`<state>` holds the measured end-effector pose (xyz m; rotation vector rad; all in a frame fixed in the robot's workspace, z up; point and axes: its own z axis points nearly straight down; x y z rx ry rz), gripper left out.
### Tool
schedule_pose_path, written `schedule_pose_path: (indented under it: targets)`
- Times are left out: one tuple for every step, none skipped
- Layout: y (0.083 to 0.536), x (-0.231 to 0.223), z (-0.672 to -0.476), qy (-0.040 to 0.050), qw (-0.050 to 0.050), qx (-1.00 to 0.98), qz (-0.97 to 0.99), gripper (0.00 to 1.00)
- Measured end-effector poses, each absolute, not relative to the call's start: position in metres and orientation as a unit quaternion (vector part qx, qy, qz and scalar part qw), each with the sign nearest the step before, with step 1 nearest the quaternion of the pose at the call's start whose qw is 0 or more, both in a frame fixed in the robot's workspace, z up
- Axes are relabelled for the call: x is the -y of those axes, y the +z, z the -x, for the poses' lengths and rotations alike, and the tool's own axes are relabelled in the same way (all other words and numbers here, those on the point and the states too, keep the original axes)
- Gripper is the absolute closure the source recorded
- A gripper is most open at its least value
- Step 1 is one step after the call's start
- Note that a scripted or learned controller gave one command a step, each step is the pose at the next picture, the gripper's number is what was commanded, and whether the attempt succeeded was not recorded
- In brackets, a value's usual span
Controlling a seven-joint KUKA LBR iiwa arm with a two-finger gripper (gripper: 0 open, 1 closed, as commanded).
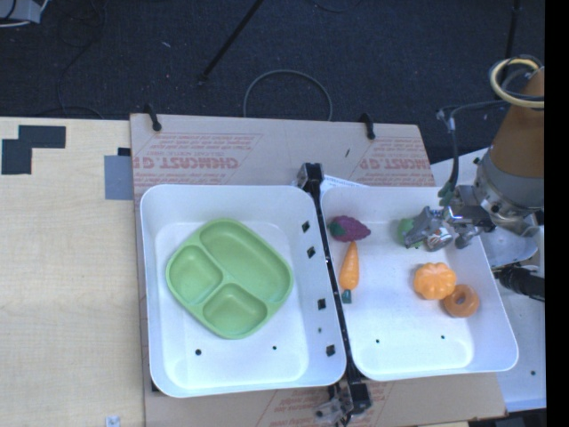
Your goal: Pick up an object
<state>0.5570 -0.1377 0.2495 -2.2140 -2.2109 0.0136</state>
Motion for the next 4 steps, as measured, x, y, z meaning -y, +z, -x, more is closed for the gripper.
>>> schedule_pose_path:
  targets:
    - [0.256,0.138,-0.559,0.0009,0.002,0.707,0.707,0.00]
    - [0.205,0.128,-0.555,0.0022,0.004,0.707,0.708,0.00]
    - [0.151,0.130,-0.564,0.0022,0.003,0.707,0.707,0.00]
    - [0.087,0.128,-0.562,0.0019,0.004,0.707,0.707,0.00]
